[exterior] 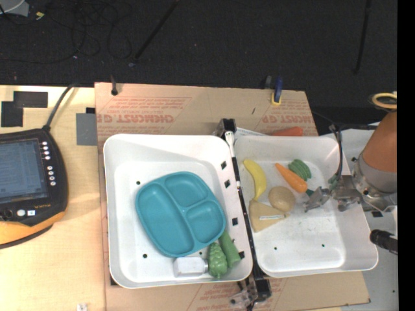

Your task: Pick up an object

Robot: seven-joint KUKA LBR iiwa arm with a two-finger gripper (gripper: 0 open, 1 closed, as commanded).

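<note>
The right bin [324, 254] holds a yellow banana [255, 177], an orange carrot [291, 177], a green vegetable [300, 168], a tan round potato [281, 198] and a beige wedge [264, 215]. My gripper [317, 198] is low in this bin, just right of the carrot and potato. It looks open, with nothing between its fingers. The grey arm with its orange band [382, 144] comes in from the right.
The left bin [123, 167] holds a teal divided plate [179, 211], a green corn-like toy [218, 259], a green pickle-like piece [229, 247] and a small white block [190, 265]. A black tablet [26, 173] lies on the bench at far left.
</note>
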